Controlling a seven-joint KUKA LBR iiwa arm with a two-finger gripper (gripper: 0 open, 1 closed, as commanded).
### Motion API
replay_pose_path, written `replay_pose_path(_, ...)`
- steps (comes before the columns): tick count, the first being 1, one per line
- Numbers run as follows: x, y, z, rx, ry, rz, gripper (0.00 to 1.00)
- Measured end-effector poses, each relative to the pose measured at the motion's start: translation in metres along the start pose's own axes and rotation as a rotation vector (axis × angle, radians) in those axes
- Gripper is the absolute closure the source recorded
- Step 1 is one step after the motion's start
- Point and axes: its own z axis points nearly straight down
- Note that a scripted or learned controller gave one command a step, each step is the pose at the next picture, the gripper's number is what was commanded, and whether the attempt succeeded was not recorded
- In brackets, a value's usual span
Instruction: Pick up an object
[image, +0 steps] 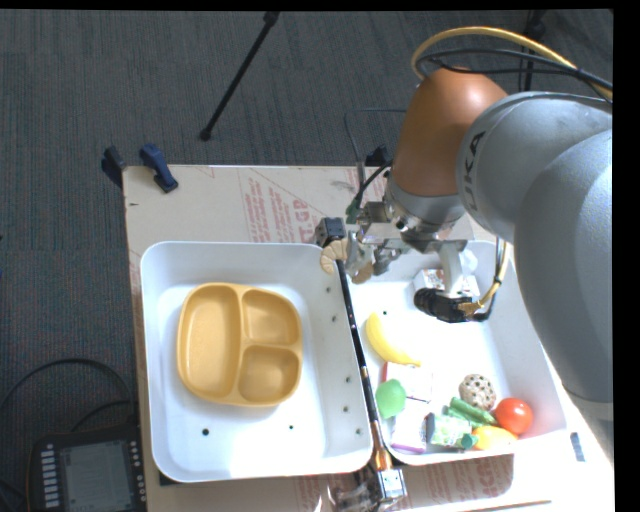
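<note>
My gripper hangs over the far end of the divider between the two bins, at the right bin's back left corner. A small tan thing shows right at its left side, above the left bin's far rim; whether it is held is unclear. In the right bin lie a yellow banana, a green round thing, a spotted ball, a red tomato and a few small items at the front, all nearer the camera than the gripper.
The left bin holds a yellow divided plate. The big grey arm covers the right bin's far right side. A blue clamp sits on the cardboard behind the bins.
</note>
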Motion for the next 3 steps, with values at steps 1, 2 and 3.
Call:
replay_pose_path(1,0.019,0.000,-0.001,-0.001,0.001,-0.003,1.00)
replay_pose_path(2,0.039,-0.003,-0.018,-0.001,0.001,-0.004,1.00)
replay_pose_path(3,0.037,-0.027,-0.037,0.001,0.001,0.001,1.00)
